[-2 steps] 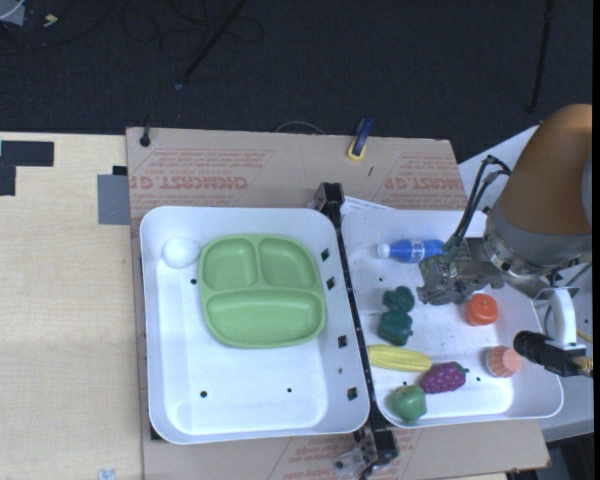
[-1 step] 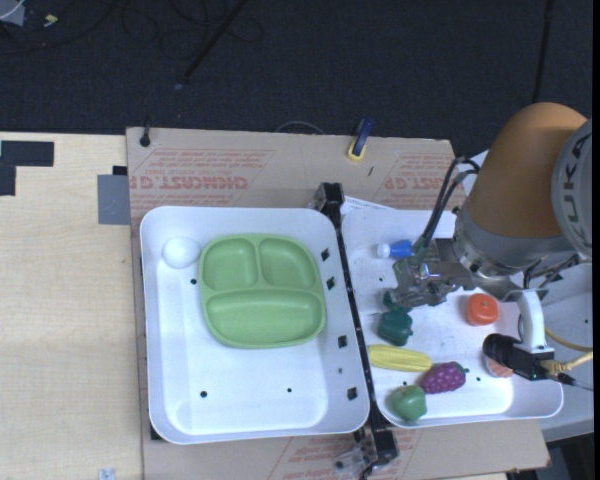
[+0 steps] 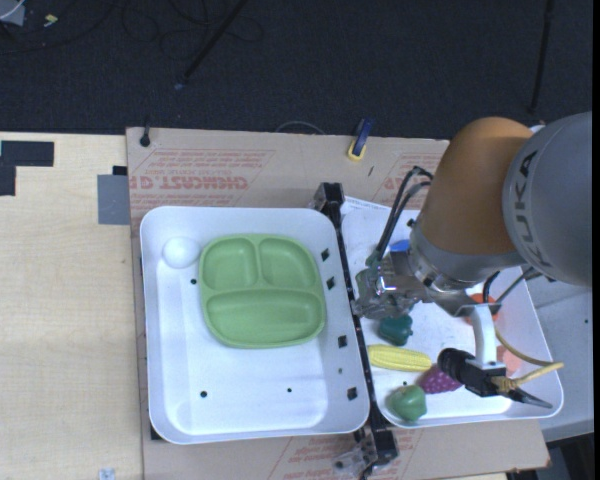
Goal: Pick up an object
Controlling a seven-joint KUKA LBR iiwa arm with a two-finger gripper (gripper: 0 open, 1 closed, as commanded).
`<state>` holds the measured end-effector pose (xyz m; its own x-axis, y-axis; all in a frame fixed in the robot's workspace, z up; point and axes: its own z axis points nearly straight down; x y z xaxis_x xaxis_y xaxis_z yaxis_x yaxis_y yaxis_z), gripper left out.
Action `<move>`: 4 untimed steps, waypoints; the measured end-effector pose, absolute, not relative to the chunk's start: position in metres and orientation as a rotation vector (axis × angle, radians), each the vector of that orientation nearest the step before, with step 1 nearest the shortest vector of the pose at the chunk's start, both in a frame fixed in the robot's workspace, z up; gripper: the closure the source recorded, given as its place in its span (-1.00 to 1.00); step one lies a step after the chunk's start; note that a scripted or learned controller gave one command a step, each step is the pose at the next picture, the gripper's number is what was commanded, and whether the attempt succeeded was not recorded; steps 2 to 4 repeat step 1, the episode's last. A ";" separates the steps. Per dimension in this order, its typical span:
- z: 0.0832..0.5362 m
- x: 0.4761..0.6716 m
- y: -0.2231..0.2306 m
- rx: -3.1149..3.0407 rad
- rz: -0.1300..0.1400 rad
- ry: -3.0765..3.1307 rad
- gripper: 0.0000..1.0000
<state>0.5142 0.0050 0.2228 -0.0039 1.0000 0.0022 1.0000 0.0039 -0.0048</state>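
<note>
My gripper [image 3: 380, 296] hangs low over the left side of the right bin [image 3: 536, 340], close to the divider between the bins. A dark teal object [image 3: 395, 326] lies right beneath and just in front of it, partly covered by the wrist. In front of that lie a yellow corn-like piece [image 3: 400, 358], a purple bunch of grapes [image 3: 439, 380] and a green fruit with a red spot [image 3: 408, 402]. A blue item [image 3: 401, 248] peeks out behind the arm.
The left bin [image 3: 170, 368] holds a green divided plate [image 3: 261, 291] and a white ball [image 3: 180, 252] in its far left corner. The grey and orange arm [image 3: 500, 203] covers most of the right bin's back. An orange-red piece [image 3: 477, 298] shows by the wrist.
</note>
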 end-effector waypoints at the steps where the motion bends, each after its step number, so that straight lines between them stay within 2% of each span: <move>1: 0.216 0.511 0.063 -2.215 0.004 -2.222 1.00; 4: 0.216 0.511 0.063 -2.215 0.004 -2.222 1.00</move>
